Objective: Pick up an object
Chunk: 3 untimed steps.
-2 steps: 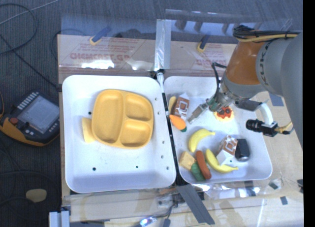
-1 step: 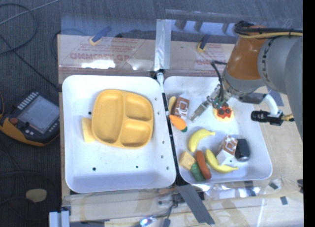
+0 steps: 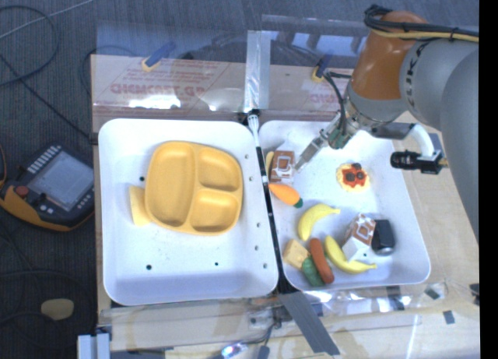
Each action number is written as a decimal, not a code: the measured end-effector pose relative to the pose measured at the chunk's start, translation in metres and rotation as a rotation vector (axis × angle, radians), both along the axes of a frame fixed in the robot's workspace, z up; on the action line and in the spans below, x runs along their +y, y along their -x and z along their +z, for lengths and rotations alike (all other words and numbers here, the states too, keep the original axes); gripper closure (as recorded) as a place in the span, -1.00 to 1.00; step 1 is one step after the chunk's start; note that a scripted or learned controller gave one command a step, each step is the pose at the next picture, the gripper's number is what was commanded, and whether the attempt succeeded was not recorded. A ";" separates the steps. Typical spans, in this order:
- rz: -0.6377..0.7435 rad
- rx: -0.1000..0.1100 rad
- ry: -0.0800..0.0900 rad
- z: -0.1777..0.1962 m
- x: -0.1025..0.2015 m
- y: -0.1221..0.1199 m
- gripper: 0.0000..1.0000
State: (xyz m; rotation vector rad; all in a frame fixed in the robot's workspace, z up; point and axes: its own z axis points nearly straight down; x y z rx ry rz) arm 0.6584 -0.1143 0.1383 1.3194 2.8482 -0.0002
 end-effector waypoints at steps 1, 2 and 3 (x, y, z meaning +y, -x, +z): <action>-0.164 0.016 0.018 -0.027 -0.009 0.004 -1.00; -0.146 -0.014 0.009 -0.048 -0.006 0.053 -1.00; -0.145 -0.014 0.004 -0.037 -0.003 0.052 1.00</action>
